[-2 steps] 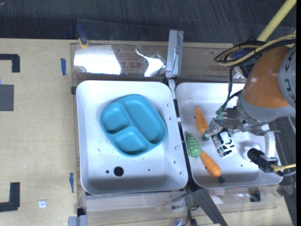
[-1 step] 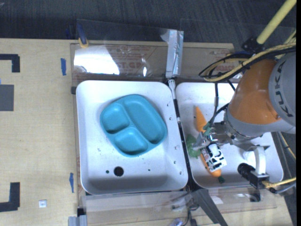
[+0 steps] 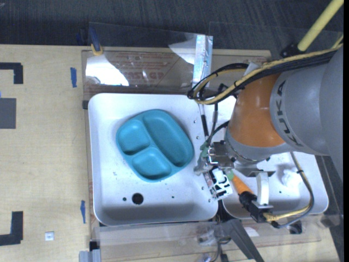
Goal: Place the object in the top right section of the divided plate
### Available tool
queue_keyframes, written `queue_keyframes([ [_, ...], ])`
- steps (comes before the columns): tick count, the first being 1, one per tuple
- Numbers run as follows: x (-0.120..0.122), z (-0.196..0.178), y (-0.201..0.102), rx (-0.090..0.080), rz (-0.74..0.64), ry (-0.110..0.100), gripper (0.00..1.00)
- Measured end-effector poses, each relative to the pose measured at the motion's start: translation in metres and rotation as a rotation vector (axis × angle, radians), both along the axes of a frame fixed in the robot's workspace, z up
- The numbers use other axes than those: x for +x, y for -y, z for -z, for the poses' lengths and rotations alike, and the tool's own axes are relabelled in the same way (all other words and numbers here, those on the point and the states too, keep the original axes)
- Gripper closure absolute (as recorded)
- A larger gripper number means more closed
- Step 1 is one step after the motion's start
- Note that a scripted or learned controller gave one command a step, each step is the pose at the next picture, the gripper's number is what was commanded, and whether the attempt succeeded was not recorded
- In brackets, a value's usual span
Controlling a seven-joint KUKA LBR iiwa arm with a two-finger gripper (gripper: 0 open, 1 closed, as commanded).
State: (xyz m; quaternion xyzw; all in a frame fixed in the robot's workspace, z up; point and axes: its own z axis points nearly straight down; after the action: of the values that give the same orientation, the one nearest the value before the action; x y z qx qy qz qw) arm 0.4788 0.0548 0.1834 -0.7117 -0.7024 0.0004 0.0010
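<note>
pale wooden worktop (image 3: 43,162) carries two shallow white bins. one end effector (image 3: 221,182) hangs over the seam between them, whether it grips anything i cannot tell; a small orange object (image 3: 239,185) shows beside it. one teal three-section divided plate (image 3: 155,144) lies to its left, long axis running diagonally, in the left white bin (image 3: 103,201).

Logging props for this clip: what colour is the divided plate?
Blue-teal all over; the divided plate shows best in the camera view.
</note>
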Motion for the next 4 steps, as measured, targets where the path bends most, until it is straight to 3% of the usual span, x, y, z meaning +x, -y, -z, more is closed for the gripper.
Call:
queue_keyframes([
  [1,0.0,0.0,0.004,-0.002,0.25,0.001,1.0],
  [2,0.0,0.012,-0.059,0.0,-0.278,-0.003,1.0],
  [3,0.001,-0.001,-0.023,0.0,-0.395,-0.001,1.0],
  [4,0.033,0.069,-0.12,0.002,-0.468,0.022,1.0],
])
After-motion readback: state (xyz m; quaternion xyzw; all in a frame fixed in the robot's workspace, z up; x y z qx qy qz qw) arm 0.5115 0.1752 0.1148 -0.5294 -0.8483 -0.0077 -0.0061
